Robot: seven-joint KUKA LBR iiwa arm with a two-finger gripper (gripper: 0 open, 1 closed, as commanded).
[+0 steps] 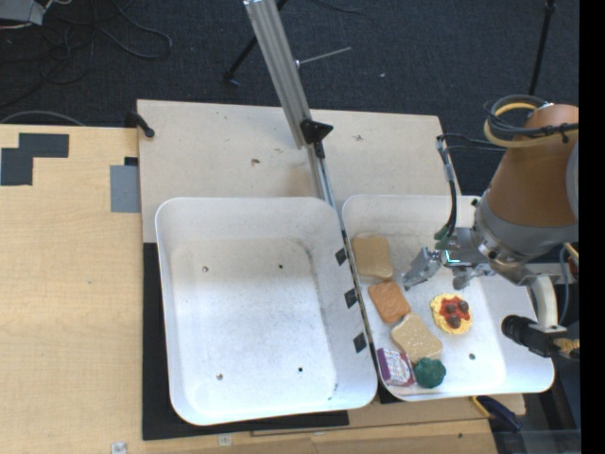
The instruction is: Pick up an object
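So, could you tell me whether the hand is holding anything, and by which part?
Nothing is held: the hand hangs over the right bin.

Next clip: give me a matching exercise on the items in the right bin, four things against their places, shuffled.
Things:
1. tan bread slice
2. fruit tart
3. green ball
4. purple packet

Places:
A. at the near rim, right of the purple packet
B. farthest back, along the divider
C. near left corner
D. just below the gripper

Pairs: 1-B, 2-D, 3-A, 4-C
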